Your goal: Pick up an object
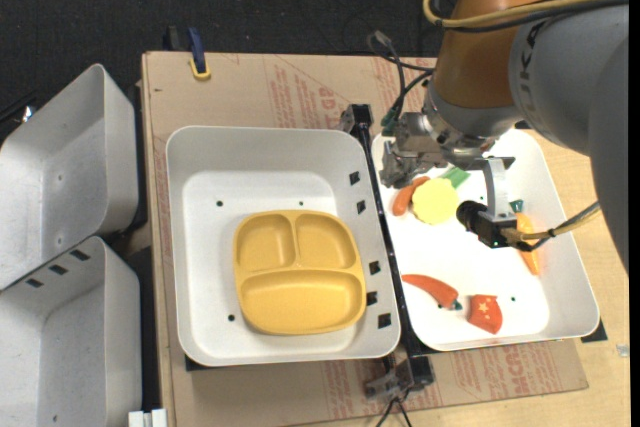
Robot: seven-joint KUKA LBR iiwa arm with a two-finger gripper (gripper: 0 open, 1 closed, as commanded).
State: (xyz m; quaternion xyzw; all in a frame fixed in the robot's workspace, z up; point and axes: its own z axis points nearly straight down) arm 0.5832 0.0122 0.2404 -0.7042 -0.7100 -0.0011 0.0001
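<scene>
My gripper [408,167] hangs low over the far left part of the right bin [560,215], under the orange-banded wrist. Just below it lie an orange carrot-like piece [401,200] and a yellow round piece [435,203], with a green piece [458,178] beside them. Nothing can be made out in the gripper's grasp. Nearer the front of the bin lie a red chili-shaped piece [430,289] and a red wedge [485,313]. A small orange piece [531,261] rests toward the right wall.
The left bin [200,215] holds a yellow divided plate [298,271]. A black divider [378,215] runs between the two bins. Two more white bins [60,215] stand off the bench at the left.
</scene>
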